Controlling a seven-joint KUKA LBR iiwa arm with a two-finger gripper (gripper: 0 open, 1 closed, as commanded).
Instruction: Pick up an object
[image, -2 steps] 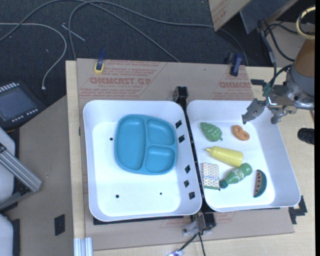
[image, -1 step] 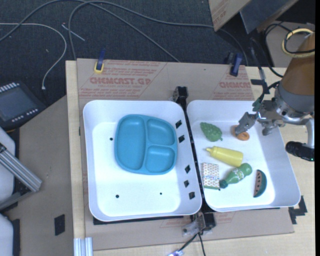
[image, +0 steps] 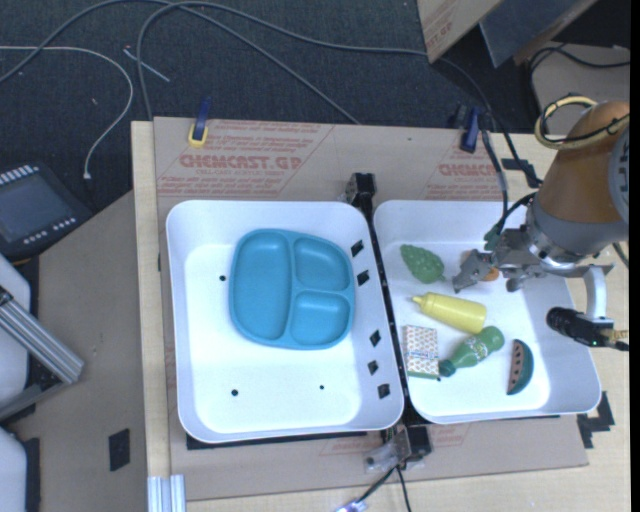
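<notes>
The right bin (image: 560, 395) holds a knobbly green piece (image: 422, 262), a yellow bottle (image: 455, 311), a green bottle (image: 472, 351), a watermelon slice (image: 518, 365) and a small patterned packet (image: 421, 350). My gripper (image: 493, 277) hangs over the upper middle of this bin, to the right of the green piece and just above the yellow bottle. Its fingers stand open with nothing between them.
A blue divided tray (image: 292, 288) lies in the left bin (image: 200, 390). Black clips run along the divider (image: 372, 300) between the bins. The grey arm with its orange band (image: 585, 170) comes in from the right. Cables lie on the dark floor behind.
</notes>
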